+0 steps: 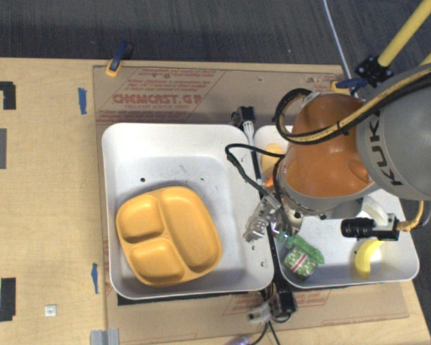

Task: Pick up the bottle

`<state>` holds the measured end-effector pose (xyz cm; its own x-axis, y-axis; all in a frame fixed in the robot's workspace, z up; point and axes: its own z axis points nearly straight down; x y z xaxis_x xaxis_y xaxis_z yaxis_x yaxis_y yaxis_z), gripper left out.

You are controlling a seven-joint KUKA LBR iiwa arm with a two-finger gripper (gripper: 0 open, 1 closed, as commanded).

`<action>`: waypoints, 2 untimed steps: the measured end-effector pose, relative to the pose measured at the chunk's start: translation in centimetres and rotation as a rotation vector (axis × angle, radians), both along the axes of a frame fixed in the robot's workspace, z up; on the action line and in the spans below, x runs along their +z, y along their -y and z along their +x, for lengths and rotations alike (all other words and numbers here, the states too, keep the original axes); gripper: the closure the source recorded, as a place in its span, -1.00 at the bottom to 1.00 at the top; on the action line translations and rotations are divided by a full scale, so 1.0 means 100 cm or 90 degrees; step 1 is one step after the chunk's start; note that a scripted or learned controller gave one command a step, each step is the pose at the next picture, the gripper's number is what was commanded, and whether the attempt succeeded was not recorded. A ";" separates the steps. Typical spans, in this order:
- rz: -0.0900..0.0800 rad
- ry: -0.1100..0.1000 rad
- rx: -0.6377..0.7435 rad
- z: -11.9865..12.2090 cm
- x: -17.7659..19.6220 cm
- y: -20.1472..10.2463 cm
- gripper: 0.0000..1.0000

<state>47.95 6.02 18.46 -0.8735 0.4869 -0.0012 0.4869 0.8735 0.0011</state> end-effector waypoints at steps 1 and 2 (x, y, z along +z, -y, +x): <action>0.000 0.002 0.039 0.001 0.013 0.000 1.00; 0.000 -0.001 0.122 0.000 0.000 -0.027 1.00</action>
